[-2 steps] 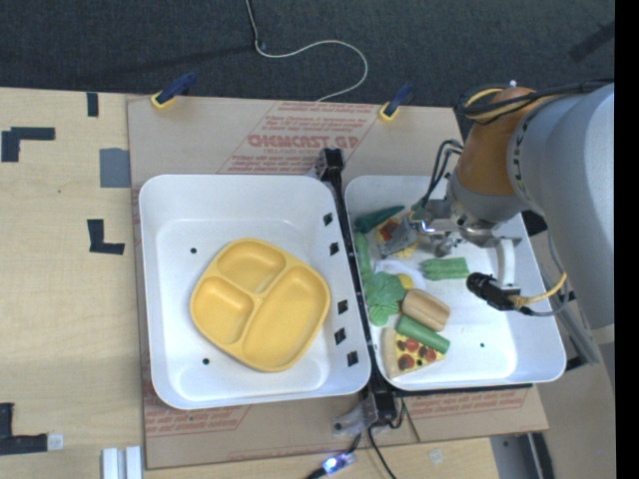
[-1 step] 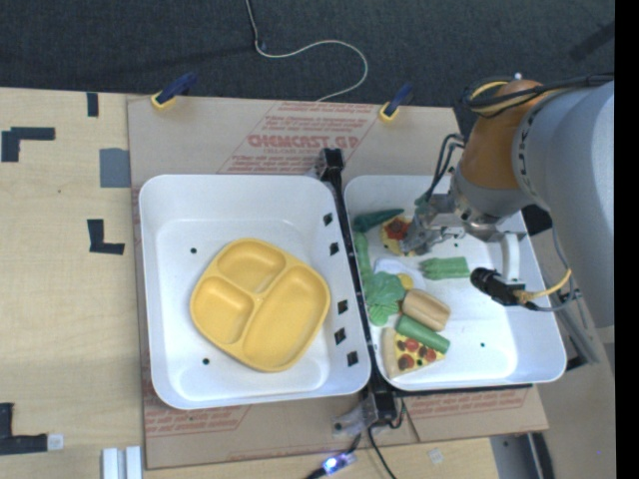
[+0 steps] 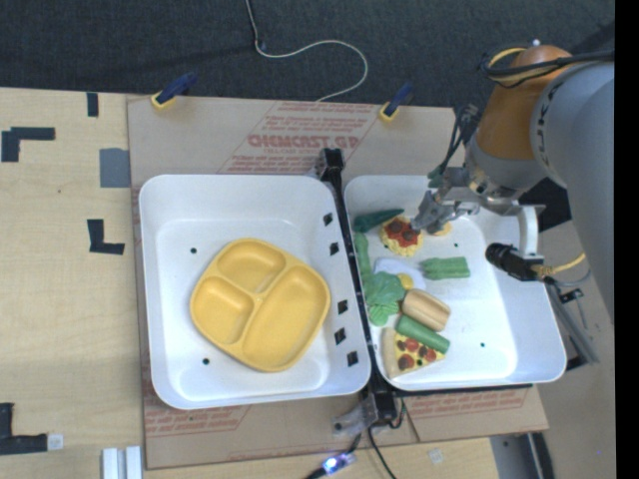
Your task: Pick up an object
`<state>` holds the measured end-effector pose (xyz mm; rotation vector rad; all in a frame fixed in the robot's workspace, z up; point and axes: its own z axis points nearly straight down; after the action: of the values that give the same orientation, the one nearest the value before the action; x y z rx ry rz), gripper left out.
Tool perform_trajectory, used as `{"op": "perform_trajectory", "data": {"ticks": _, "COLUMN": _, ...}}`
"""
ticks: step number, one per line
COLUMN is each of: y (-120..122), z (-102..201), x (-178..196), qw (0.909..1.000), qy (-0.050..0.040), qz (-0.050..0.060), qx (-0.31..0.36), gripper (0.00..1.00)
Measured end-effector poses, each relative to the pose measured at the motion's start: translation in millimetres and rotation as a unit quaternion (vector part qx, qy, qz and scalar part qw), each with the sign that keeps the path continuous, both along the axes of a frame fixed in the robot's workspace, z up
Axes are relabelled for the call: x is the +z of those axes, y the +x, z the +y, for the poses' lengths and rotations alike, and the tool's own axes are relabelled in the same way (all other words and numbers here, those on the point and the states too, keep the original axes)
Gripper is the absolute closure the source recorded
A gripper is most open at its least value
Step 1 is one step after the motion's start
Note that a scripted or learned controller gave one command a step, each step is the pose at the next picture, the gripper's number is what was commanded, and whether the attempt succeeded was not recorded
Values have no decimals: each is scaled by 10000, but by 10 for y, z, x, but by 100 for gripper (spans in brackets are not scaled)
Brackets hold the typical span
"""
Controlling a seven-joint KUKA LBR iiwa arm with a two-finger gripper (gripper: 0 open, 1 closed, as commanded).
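Observation:
The right bin [image 3: 519,352] holds several toy foods: a yellow piece with red topping [image 3: 400,237], a green block [image 3: 445,267], a green leafy piece [image 3: 380,292], a tan bread roll [image 3: 426,309], a green pod [image 3: 423,332] and a pizza slice [image 3: 406,353]. A dark green piece [image 3: 376,220] lies at the bin's upper left. My gripper [image 3: 433,216] hangs low over the bin's upper part, just right of the red-topped piece. Whether anything sits between its tips is hidden.
The left bin [image 3: 165,267] carries a yellow divided plate [image 3: 260,303]. A black divider [image 3: 344,267] runs between the bins. A thin cable [image 3: 300,48] loops over the dark cloth behind. Clamps [image 3: 172,90] pin the cardboard base.

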<state>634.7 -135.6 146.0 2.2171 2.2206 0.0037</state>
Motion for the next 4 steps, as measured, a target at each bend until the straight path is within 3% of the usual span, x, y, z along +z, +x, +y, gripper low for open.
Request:
{"op": "perform_trajectory", "data": {"ticks": 1, "y": 4, "z": 34, "x": 633, "qw": 10000, "qy": 1, "qz": 1, "qx": 1, "gripper": 100}}
{"op": "perform_trajectory", "data": {"ticks": 2, "y": 9, "z": 40, "x": 794, "qw": 10000, "qy": 5, "qz": 16, "qx": -1, "gripper": 100}}
{"op": "perform_trajectory", "data": {"ticks": 4, "y": -526, "z": 860, "x": 715, "qw": 10000, "qy": 11, "qz": 41, "qx": 13, "gripper": 100}}
